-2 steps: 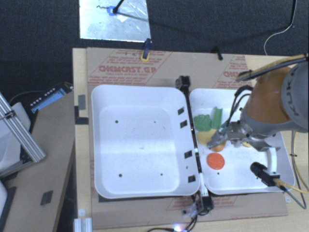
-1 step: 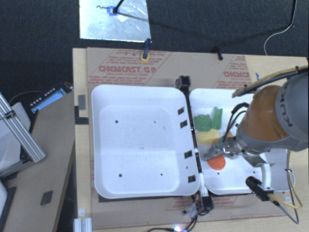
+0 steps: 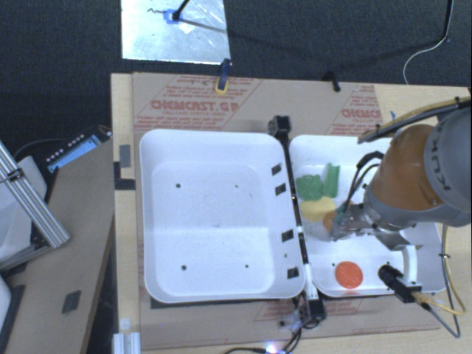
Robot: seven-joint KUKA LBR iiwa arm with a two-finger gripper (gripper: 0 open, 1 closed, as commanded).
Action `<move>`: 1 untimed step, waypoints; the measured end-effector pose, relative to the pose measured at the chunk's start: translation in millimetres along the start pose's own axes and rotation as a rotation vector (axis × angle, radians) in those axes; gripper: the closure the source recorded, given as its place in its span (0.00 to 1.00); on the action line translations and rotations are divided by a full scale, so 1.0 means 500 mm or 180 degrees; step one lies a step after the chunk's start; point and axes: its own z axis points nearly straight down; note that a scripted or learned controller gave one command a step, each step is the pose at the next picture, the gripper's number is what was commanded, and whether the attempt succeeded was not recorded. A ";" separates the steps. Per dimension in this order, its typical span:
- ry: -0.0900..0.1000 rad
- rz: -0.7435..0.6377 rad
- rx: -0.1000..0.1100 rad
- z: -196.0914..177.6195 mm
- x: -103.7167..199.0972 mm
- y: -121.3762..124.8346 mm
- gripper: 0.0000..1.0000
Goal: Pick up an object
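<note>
Camera view puts my hand (image 3: 341,223) low in the right bin (image 3: 428,271), just beside the yellow piece (image 3: 317,210); its state I cannot tell. Crowding green blocks (image 3: 318,185) could spoil my grasp.

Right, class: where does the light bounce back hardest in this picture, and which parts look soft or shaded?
Camera view: strongest glare on the shiny silver sheet at the top; the left white plastic bin looks brightly washed; the grey arm shades the right white bin; the whole frame is slightly soft.
</note>
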 end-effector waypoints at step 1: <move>-0.0004 -0.0014 -0.0012 0.020 0.010 0.124 1.00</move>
